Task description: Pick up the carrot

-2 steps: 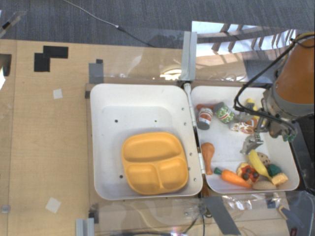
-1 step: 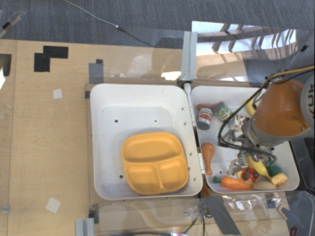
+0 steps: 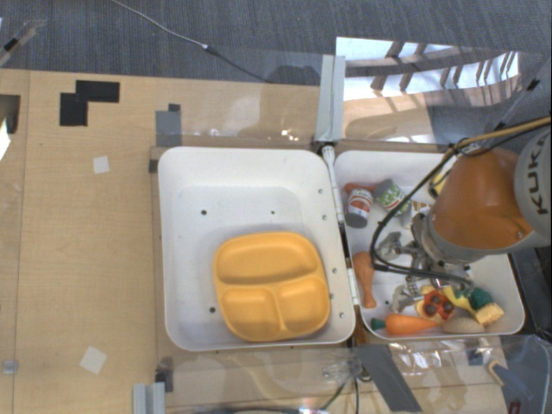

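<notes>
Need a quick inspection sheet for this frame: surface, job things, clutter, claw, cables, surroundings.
Surface: wooden bench bearing two white bins, left bin and right bin, side by side.
Job's things: carrot lying along the near edge of the right bin, apart from the claw.
Clutter: yellow divided tray in the left bin; small can and mixed toy food in the right bin; an orange stick-like item by the bin's left wall.
Claw: claw low over the right bin, nothing seen between its fingers; finger state unclear.
Cables: black cable across the floor; black cables looping by the wrist.
Surroundings: grey carpet.
</notes>
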### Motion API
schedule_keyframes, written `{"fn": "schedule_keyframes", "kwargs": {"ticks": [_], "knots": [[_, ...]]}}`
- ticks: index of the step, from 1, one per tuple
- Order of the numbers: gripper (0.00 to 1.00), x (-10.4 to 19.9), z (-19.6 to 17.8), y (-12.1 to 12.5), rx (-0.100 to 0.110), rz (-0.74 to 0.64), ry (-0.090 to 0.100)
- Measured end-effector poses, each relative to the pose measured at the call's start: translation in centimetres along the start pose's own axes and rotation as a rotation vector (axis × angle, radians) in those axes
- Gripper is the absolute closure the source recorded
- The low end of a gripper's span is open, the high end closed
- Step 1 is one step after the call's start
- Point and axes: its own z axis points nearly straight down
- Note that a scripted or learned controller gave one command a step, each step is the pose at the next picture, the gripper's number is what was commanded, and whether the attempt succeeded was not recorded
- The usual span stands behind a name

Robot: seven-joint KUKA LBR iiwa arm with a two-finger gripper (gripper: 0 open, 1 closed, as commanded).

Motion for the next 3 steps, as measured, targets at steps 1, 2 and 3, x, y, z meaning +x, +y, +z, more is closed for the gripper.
{"fn": "schedule_keyframes", "kwargs": {"ticks": [1, 2, 3], "knots": [[0.00, -6.8, -2.9, -2.5, -0.007, 0.322, 0.016], [0.00, 0.4, 0.1, 0.4, -0.005, 0.180, 0.002], [0.00, 0.5, -2.9, -3.6, -0.005, 0.405, 0.019]]}}
